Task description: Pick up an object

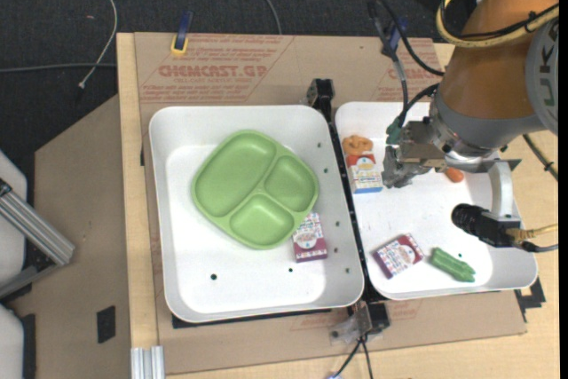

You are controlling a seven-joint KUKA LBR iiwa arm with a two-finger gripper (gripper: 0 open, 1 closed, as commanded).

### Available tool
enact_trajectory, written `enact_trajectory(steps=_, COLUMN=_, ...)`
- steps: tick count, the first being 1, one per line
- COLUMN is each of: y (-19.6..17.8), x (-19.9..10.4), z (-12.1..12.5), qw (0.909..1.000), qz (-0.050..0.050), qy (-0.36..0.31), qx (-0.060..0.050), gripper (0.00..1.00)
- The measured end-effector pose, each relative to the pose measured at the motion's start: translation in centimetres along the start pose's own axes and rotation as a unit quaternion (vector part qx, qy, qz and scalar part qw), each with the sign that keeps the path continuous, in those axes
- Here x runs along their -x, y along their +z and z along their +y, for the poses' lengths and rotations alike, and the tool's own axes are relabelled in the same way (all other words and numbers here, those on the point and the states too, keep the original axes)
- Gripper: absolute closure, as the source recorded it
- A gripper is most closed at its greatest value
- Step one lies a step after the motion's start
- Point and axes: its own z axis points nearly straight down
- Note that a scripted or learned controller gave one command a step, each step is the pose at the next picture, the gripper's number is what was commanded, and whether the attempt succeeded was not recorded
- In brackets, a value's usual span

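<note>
Approach step is in hand: end effector (401, 166) hangs over the right bin (426, 280) beside a small carton (365, 172). Finger state cannot be told; next move calls for descent onto the carton.

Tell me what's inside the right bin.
The right bin holds a small carton, a maroon packet, a green piece and something orange. The arm covers its far corner.

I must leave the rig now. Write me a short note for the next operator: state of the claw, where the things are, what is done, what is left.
Claw: over the right bin, beside the small carton; nothing visibly held.
Right bin: carton, maroon packet, green toy, orange piece.
Left bin: green divided plate, small maroon box.
Done: nothing lifted.
Left: grasp and raise one object.
</note>
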Motion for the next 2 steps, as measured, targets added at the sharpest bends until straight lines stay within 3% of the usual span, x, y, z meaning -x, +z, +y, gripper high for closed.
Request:
enact_trajectory(steps=1, y=2.0, x=-5.1, z=0.0, qw=1.0, qz=0.0, qy=0.0, qx=-0.001, gripper=1.0)
enact_trajectory(steps=2, y=1.8, x=-10.6, z=-0.3, qw=1.0, qz=0.0, qy=-0.001, qx=0.002, gripper=1.0)
